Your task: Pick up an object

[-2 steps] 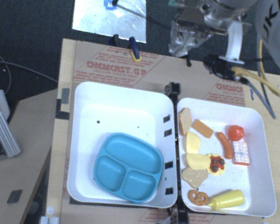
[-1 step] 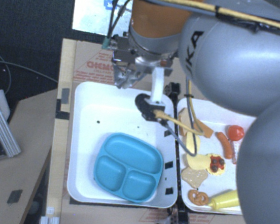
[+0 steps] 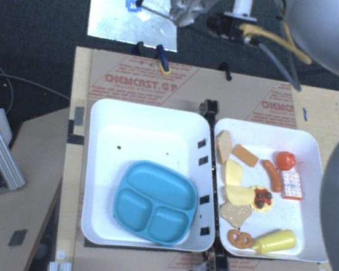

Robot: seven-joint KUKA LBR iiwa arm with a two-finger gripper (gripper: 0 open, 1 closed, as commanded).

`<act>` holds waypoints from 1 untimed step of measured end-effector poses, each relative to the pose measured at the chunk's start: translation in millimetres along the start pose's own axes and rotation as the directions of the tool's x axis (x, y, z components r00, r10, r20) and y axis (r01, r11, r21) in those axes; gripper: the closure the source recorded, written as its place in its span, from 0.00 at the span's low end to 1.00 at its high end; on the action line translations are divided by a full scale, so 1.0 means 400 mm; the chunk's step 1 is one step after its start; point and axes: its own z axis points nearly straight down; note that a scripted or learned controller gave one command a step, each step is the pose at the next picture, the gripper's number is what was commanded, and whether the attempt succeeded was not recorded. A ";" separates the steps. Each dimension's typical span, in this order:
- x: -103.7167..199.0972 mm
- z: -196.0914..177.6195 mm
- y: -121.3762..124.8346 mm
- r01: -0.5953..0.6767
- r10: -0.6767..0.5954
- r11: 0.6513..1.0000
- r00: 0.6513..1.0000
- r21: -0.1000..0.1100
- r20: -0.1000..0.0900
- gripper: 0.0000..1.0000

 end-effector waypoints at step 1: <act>0.010 0.358 -0.235 0.003 -0.003 0.999 1.000 0.037 0.010 1.00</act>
